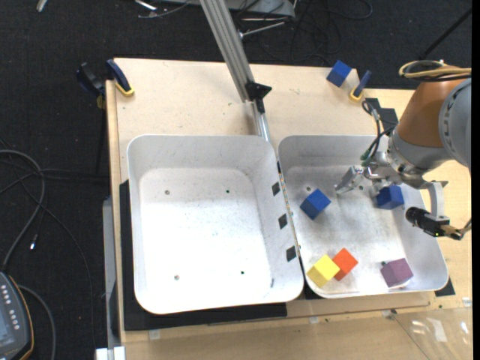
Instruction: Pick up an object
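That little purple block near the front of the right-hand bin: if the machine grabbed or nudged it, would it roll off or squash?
The purple block looks like a small cube with flat faces, so it would probably slide rather than roll. Its crisp edges suggest something stiff, unlikely to squash. It sits close to the right bin's front wall, so a nudge may just pin it there.

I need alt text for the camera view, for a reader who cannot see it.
A grey robot arm reaches from the right into the right bin, its hand low between two blue cubes. Yellow, orange and purple cubes lie near the front rim.
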You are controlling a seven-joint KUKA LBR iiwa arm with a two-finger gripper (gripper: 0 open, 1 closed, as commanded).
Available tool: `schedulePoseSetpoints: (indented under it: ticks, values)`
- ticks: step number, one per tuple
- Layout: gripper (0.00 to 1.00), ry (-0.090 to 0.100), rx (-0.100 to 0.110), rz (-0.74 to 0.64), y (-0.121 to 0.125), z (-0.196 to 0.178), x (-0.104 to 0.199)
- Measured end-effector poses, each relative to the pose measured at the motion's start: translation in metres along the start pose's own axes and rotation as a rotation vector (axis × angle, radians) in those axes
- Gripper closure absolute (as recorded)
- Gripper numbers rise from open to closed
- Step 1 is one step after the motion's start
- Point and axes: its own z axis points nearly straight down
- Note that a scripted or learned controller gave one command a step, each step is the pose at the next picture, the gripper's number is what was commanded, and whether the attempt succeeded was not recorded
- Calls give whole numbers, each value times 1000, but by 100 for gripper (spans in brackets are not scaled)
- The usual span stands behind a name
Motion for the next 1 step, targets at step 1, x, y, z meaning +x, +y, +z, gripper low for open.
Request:
schedulePoseSetpoints:
  ticks: [1]
  values:
    - [0,12,2,-2,-28,1,-6]
